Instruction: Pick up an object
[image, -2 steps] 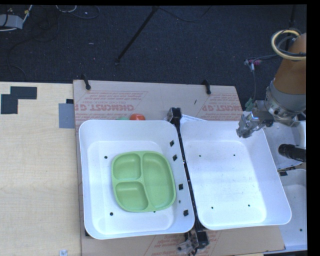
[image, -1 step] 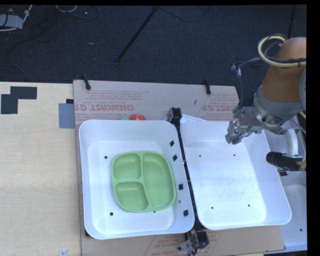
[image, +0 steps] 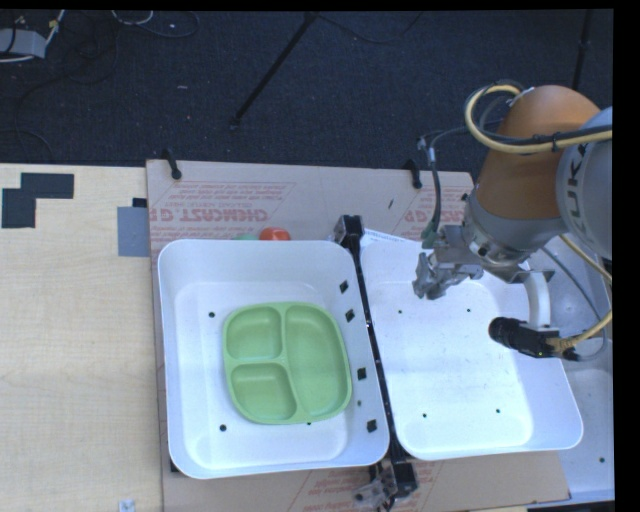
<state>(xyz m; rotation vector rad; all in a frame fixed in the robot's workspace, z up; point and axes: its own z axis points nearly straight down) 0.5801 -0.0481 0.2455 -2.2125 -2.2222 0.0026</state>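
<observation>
Gripper (image: 433, 282) hangs over the right bin (image: 470, 420), nothing between its fingers, though how wide they're spread I can't tell. Green plate (image: 287, 362) sits down-left of it in the left bin (image: 190, 300).

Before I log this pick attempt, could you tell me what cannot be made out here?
- Gripper, camera view: finger state, too small and blurred.
- Orange object and a green bit beside it: hidden behind the left bin's far rim.
- Arm base: cut off by the right edge.
</observation>
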